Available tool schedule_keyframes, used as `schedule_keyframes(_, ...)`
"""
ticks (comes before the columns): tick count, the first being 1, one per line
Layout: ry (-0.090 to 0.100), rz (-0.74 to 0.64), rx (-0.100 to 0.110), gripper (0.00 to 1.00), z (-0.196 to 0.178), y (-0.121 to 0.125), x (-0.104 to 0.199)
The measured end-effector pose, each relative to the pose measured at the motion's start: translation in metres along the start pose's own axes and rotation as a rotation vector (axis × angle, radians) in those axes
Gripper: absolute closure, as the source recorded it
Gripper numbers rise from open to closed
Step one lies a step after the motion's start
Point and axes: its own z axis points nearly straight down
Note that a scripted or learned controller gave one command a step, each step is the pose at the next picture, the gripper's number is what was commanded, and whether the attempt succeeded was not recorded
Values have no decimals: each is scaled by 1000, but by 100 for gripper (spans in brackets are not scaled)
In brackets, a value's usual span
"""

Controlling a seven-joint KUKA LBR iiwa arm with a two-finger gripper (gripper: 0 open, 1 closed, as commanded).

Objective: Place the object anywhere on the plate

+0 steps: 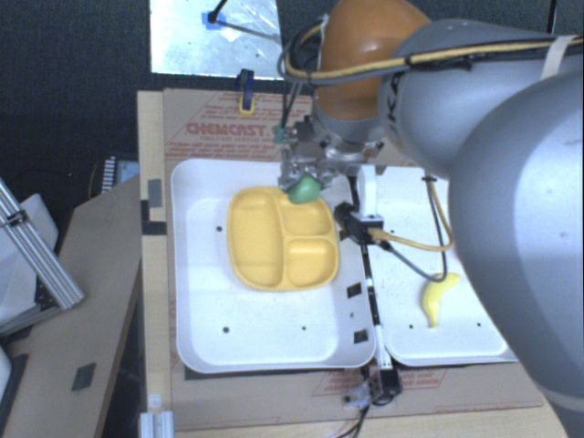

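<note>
A yellow plate [278, 240] with three compartments lies in the left white bin [205, 336]. My gripper [301, 179] hangs over the plate's far right corner, and a small green object [305, 189] shows between its fingers, just above the plate's rim. A yellow banana-shaped object [437, 298] lies in the right bin [474, 340].
The grey arm and its orange band cover much of the right bin and the upper right of the view. A black divider with cables [365, 272] runs between the bins. Cardboard [219, 126] lies behind them, and a metal frame [36, 254] stands at far left.
</note>
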Motion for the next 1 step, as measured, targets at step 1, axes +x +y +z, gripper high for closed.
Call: schedule_keyframes(1, 0, 2, -3, 100, -6, 9, 24)
